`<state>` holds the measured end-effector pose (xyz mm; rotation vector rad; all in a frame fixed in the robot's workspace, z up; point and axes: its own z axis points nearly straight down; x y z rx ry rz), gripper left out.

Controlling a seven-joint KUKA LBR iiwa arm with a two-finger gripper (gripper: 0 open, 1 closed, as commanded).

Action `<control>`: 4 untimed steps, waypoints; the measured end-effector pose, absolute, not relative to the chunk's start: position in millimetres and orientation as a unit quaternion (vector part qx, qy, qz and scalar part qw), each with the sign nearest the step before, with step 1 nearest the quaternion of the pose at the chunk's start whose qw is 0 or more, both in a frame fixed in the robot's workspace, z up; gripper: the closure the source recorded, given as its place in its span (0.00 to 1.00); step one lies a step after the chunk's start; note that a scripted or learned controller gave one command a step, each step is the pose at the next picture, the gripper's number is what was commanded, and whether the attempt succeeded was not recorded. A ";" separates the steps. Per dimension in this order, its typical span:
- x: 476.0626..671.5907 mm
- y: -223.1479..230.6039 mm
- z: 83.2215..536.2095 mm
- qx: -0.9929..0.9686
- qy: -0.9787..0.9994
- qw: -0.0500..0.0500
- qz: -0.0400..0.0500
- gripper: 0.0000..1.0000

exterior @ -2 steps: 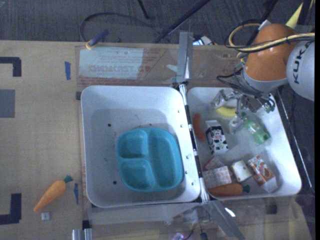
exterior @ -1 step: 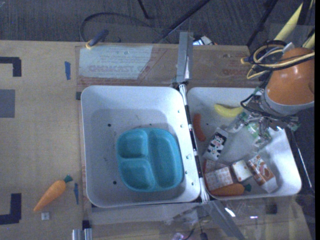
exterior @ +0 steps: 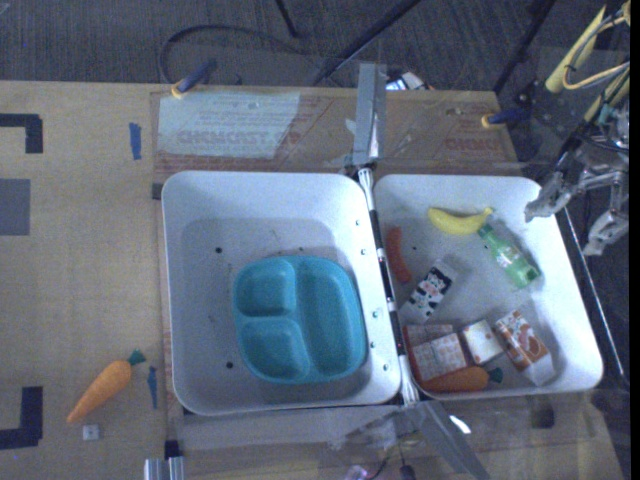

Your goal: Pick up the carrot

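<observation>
2 white bins side by side on a wooden bench (exterior: 80, 268). In the left bin (exterior: 260, 186), 1 blue plate (exterior: 298, 318) with 3 compartments, lying flat near the middle. Outside the bins, on the bare bench near the lower left corner of the left bin, 1 orange carrot (exterior: 100, 390), lying at a slant with its green top pointing up and to the right. In the right bin (exterior: 450, 184), a second carrot (exterior: 462, 379) against the near wall, green end to the right, just below a group of 3 small boxes (exterior: 480, 340). Further up in that bin: a cow-patterned carton (exterior: 431, 293) near the middle, a red sausage (exterior: 399, 253) along the left wall, a yellow banana (exterior: 458, 220) near the far wall, and a green bottle (exterior: 508, 258) tilted just beside the banana's right end. At the upper right corner of the right bin, the gripper (exterior: 545, 198), over the rim, well apart from both carrots and holding nothing visible; whether apart or together, impossible to tell from this blurred view.
</observation>
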<state>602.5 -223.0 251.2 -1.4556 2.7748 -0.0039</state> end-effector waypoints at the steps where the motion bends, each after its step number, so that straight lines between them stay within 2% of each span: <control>1: 604.2 -222.5 262.8 -0.463 0.886 0.008 -0.002 1.00; 2: 604.2 -222.4 262.6 -0.463 0.886 0.008 -0.002 0.00; 3: 643.5 -221.8 215.7 -0.657 0.754 0.004 -0.002 0.00; 4: 667.8 -223.1 262.1 -0.728 0.686 0.004 -0.002 0.00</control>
